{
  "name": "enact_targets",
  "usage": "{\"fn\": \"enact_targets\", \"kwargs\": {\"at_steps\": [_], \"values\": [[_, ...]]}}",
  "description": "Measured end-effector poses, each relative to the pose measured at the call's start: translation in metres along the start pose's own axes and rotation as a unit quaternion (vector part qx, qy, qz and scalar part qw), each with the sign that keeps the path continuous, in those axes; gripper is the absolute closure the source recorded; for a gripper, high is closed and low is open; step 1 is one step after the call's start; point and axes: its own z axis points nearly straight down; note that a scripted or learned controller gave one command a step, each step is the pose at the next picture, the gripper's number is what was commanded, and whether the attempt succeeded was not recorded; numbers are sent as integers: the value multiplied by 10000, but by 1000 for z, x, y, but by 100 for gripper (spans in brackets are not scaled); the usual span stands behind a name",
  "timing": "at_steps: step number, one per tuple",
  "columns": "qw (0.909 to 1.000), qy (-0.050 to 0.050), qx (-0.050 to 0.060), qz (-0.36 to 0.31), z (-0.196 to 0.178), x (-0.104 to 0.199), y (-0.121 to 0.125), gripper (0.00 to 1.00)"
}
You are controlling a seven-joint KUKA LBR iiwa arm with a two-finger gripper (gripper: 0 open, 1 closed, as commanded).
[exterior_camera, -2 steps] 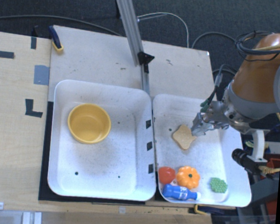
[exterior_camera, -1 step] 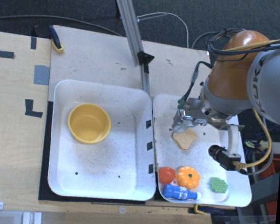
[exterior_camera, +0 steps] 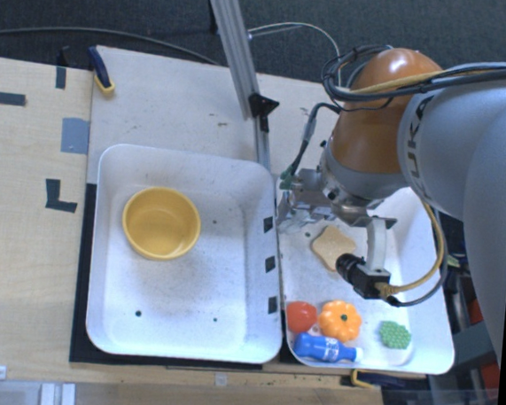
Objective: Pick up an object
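Note:
My gripper [exterior_camera: 299, 207] hangs low over the far left corner of the right bin [exterior_camera: 430, 348], close to the divider between the bins. A tan bread-shaped piece [exterior_camera: 331, 246] lies just to its right and nearer the front, partly under the wrist. Along the front of the same bin sit a red tomato [exterior_camera: 301, 316], an orange pumpkin [exterior_camera: 340, 320], a blue bottle [exterior_camera: 326, 348] lying on its side, and a small green piece [exterior_camera: 393, 334]. I see nothing held by the gripper.
A yellow bowl [exterior_camera: 161, 222] stands upright in the left bin [exterior_camera: 100, 316], toward its far left. A slanted metal pole [exterior_camera: 241, 54] rises behind the bins. The arm's bulk and cables cover the right bin's far right part.

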Motion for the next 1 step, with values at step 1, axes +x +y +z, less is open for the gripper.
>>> {"fn": "enact_targets", "kwargs": {"at_steps": [1], "values": [[10000, -1, -2, -1, 16, 50, 25, 100]]}}
